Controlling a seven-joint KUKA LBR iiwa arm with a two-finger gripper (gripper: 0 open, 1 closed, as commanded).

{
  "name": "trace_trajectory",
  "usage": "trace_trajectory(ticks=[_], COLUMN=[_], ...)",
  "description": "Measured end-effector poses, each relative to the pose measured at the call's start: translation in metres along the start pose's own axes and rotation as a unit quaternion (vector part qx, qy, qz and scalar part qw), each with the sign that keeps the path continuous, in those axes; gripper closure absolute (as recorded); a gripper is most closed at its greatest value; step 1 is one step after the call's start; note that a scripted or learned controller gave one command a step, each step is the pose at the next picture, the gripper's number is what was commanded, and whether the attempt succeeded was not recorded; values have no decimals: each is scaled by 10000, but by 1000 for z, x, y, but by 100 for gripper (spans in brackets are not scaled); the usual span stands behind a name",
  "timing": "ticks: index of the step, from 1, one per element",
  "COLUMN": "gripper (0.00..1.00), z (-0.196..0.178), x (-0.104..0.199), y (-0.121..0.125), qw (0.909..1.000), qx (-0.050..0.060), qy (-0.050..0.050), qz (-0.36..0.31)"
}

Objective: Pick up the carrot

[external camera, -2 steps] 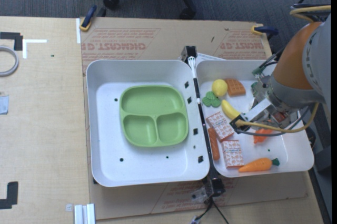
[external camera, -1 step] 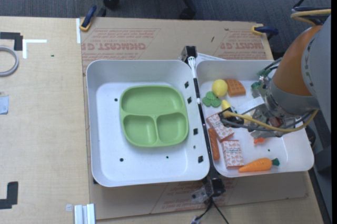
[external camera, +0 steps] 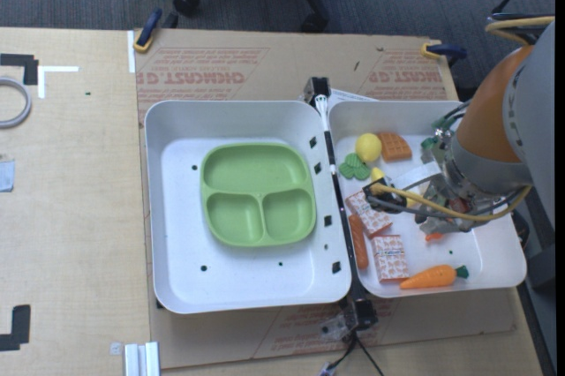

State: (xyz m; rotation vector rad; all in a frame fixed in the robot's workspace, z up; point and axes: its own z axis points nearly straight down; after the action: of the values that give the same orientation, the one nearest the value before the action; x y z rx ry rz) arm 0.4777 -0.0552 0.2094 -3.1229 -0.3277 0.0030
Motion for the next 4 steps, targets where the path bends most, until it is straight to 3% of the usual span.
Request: trace_trajectory(ticks=[3,4], gripper=[100,100], z=[-20,18], x=[-1,1], y=[8,-8], qw=[10000,10000], qx=[-9,0], qy=[11,-3], qz=[23,47])
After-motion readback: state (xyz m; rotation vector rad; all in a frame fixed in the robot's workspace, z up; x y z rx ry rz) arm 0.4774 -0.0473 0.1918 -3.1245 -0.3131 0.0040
